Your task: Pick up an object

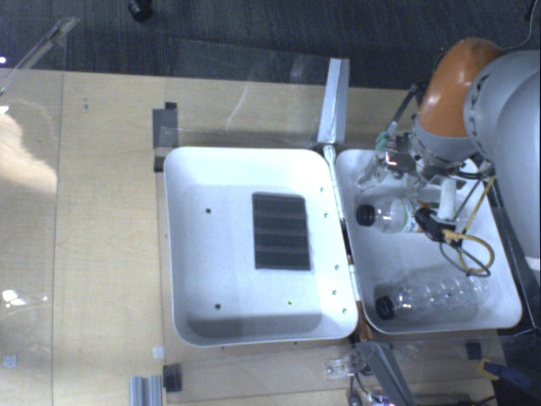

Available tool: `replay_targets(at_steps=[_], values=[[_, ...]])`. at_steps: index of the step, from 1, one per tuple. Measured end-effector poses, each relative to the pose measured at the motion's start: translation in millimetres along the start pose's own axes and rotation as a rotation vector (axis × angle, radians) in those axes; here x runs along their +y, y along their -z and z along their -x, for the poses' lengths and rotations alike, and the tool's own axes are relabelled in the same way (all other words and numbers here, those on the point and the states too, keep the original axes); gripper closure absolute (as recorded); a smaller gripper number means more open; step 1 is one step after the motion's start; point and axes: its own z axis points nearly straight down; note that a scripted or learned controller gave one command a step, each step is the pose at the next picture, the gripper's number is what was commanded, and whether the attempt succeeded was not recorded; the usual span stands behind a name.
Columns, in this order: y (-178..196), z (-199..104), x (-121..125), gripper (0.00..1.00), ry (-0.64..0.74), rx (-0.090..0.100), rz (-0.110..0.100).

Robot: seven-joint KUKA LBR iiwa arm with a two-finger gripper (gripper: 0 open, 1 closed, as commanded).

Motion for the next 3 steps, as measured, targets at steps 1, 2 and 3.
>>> replay_targets(at_steps=[1,2,3], values=[[-54,30,-14,0.0,0.315,-0.001,0.005],[-54,0,-2,0.0,0.379,0.0,0.005],[-54,0,-2,0.0,0.379,0.0,0.005]])
